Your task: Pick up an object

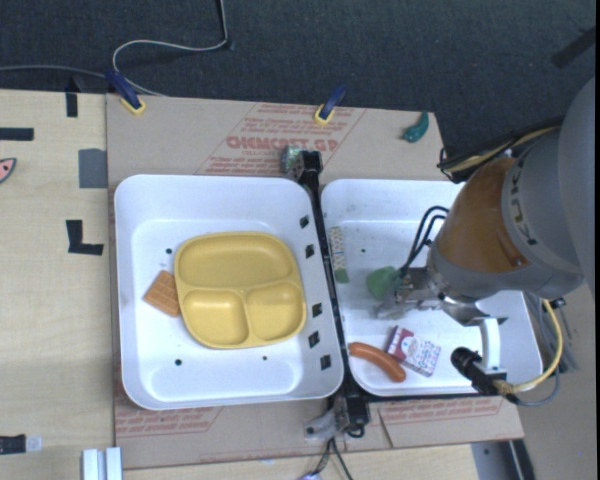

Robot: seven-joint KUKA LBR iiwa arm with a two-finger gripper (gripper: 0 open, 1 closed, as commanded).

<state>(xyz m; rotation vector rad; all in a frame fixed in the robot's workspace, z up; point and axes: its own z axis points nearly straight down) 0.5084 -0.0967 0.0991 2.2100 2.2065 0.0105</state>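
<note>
The arm reaches into the right bin (365, 208) from the right. Its gripper (398, 295) sits low in the middle of that bin, right beside a small green object (381, 281) that touches or lies just left of the fingertips. A red and white packet (413, 351) lies below the gripper near the bin's front. Left of the packet lies an orange-red sausage (377, 360). The arm's bulk hides the right half of this bin.
The left bin (140, 218) holds a yellow divided tray (240, 288) with a tan waffle-like piece (162, 292) tucked at its left edge. A printed strip (337, 253) lies along the right bin's left wall. Clips and cables sit on the cardboard behind the bins.
</note>
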